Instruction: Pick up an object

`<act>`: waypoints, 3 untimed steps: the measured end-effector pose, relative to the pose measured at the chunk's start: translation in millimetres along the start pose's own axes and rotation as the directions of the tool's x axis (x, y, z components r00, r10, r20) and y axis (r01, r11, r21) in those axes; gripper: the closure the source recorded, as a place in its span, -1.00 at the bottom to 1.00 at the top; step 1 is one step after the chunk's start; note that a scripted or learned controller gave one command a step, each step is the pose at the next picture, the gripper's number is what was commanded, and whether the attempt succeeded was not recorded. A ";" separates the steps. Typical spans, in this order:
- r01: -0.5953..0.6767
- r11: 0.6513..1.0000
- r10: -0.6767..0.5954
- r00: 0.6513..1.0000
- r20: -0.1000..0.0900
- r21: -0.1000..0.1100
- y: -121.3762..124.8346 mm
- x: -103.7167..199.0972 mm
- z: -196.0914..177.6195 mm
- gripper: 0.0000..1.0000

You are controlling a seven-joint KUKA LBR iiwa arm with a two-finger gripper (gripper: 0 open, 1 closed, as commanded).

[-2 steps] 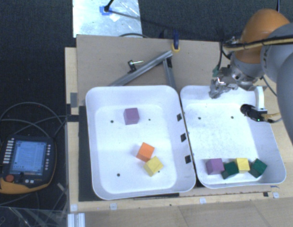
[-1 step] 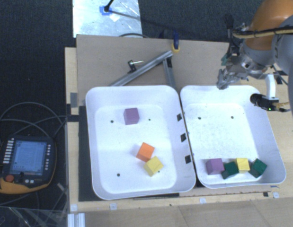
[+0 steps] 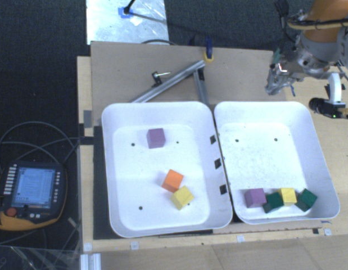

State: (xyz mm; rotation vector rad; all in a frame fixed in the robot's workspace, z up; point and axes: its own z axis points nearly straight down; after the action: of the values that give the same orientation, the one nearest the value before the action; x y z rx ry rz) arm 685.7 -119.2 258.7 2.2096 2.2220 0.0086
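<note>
Blocks are sitting in both bins: three in the left bin, four along the right bin's near edge. The gripper is hovering above the bins' far side.

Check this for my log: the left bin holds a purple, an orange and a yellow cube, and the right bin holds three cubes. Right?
Not quite. The camera view shows four cubes in the right bin, not three; the left bin is as you say.
</note>
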 end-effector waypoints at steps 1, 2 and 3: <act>0.003 1.000 -0.003 1.000 -0.003 0.009 -9.3 47.8 8.4 1.00; 0.005 1.000 -0.005 1.000 -0.004 0.009 -5.6 99.5 20.6 1.00; 0.005 1.000 -0.005 1.000 -0.004 0.008 -12.9 153.3 12.8 1.00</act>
State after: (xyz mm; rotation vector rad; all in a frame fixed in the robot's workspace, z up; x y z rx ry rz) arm 672.0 34.0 245.6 2.2099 2.2336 0.0049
